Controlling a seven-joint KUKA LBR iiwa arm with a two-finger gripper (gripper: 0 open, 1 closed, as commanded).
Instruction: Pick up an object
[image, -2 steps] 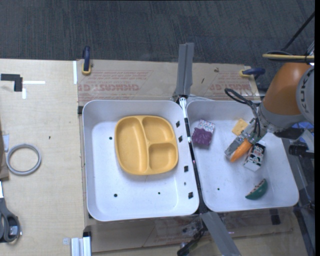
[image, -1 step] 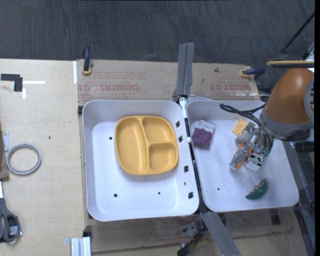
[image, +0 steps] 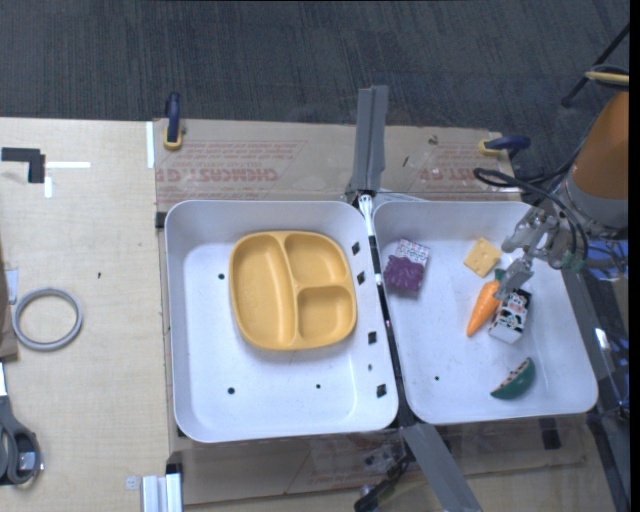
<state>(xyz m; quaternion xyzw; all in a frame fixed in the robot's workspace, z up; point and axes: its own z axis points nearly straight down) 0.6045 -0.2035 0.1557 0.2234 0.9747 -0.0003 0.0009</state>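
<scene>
While the arm (image: 608, 165) reaches in from the right, we see its orange band high at the edge and the grey wrist angled down and leftward over the right bin (image: 440, 385). Cables loop behind the wrist, toward the bench's far side. The gripper (image: 519, 272) hangs low over the bin's right half, its metal fingers (image: 524, 238) pointing down and to the left. We cannot tell how far apart they stand, since they blur into the objects below; nothing shows clearly between them.

Just beneath the tips lies a carrot (image: 482, 307), tilted, its green end toward the gripper. Touching the carrot's right side is a small white carton (image: 511, 315) with dark spots. Whether the fingers touch either one, we cannot say. A yellow cracker (image: 481, 257) sits just up and left of the carrot, apart from it. Near the bin's left wall rests a purple block (image: 406, 268) with a pale top. A melon slice (image: 514, 380), green-rinded, lies near the front right corner.

A yellow plate (image: 293, 289) with three compartments sits in the left bin (image: 200, 380), toward its back. On the bench to the left we see a grey ring (image: 44, 318) and, near the front edge, scissors (image: 18, 452).
</scene>
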